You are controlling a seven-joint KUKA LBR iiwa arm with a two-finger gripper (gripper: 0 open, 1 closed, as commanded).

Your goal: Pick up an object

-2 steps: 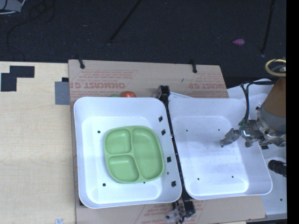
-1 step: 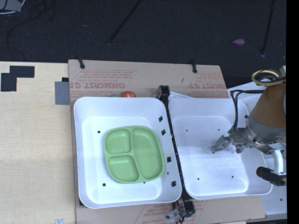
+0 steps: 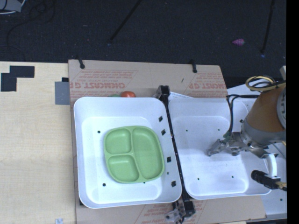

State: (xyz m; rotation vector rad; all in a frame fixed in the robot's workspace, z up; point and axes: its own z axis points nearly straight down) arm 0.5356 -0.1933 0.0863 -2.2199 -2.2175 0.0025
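Right, you've got the arm (image 3: 267,113) reaching in from the right, its orange band over the right bin (image 3: 201,181). The gripper (image 3: 219,148) sits low in that bin, pointing left, near the middle of the floor. Whether its fingers are open or closed, I can't tell from here; the metal tip is too small and blurred, and you can see nothing held between them.

Over in the left bin (image 3: 88,125) lies the green plate (image 3: 133,154), three compartments, flat on the floor and slightly turned, well apart from the gripper. Behind that bin's far rim, on the cardboard (image 3: 140,80), a small red thing (image 3: 128,94) peeks out, with a touch of green just beside it. Black clips (image 3: 163,91) join the bins along the middle divider.
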